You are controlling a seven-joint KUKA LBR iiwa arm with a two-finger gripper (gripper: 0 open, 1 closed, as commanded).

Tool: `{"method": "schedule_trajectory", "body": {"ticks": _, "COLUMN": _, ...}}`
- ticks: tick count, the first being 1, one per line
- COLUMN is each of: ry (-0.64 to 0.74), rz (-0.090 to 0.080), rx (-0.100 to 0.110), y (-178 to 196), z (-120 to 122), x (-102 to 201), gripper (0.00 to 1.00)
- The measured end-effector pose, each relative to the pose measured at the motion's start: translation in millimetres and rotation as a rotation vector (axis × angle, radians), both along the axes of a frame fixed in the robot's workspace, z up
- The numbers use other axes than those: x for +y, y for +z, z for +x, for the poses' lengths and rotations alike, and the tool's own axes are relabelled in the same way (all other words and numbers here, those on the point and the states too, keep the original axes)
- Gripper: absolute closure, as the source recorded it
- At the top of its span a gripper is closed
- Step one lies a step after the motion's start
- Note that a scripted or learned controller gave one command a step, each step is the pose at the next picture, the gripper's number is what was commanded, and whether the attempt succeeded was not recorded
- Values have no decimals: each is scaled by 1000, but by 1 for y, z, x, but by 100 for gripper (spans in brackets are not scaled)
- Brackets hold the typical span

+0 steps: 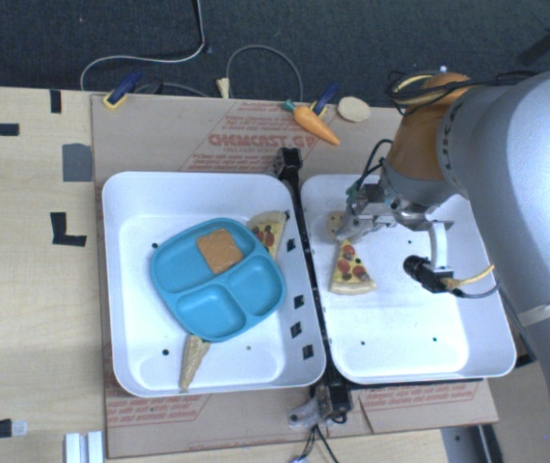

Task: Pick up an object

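Smooth white bins point(121, 258), wedge-shaped pizza slice point(351, 268), glossy blue tray point(219, 280)

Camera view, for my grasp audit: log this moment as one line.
pincer low in right bin | pizza slice just below, not held | blue tray in left bin

Lighting: even, bright overhead; white bins point(121, 258) slightly washed out, soft faint shadows, mild overall softness, dark floor at top underexposed.
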State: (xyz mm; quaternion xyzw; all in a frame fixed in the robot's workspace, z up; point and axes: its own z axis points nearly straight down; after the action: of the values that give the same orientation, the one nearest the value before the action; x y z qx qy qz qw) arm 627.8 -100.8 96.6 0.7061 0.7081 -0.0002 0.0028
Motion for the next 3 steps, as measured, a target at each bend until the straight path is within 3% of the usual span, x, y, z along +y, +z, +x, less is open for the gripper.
{"method": "schedule_trajectory", "body": {"ticks": 1, "ry": 1, "rz": 0, "rx": -1, "y": 0, "z": 0, "x": 0, "gripper": 0}}
{"method": "schedule_trajectory", "body": {"ticks": 2, "ry": -1, "rz": 3, "rx": 2, "y": -12, "z": 42, "x": -15, "gripper": 0}}
{"method": "schedule_trajectory", "body": {"ticks": 3, "ry": -1, "rz": -2, "rx": 3, "y": -11, "z": 41, "x": 4, "gripper": 0}}
